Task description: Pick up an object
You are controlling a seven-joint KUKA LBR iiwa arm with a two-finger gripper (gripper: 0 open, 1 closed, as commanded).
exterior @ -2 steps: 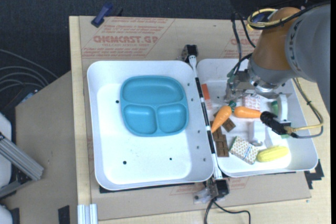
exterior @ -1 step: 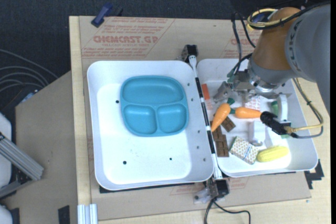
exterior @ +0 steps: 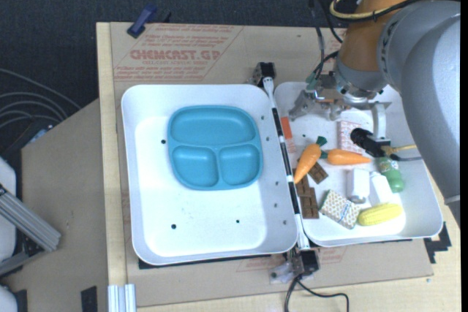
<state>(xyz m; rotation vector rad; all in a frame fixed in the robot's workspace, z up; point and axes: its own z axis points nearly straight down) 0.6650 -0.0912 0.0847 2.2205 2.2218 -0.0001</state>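
The gripper (exterior: pixel 319 100) hung over the far end of the right bin (exterior: pixel 431 219); whether it was open or closed, I cannot tell; nearest below it lay two carrots (exterior: pixel 307 161); a straight descent onto one carrot, clear of the chocolate (exterior: pixel 308 201), seemed best.

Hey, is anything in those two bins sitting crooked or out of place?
One thing: a carrot in the right bin lies at a slant against the divider between the bins, its tip at the rim. The rest of the toy food is a loose jumble, nothing spilled. The blue sectioned plate lies flat in the left bin.
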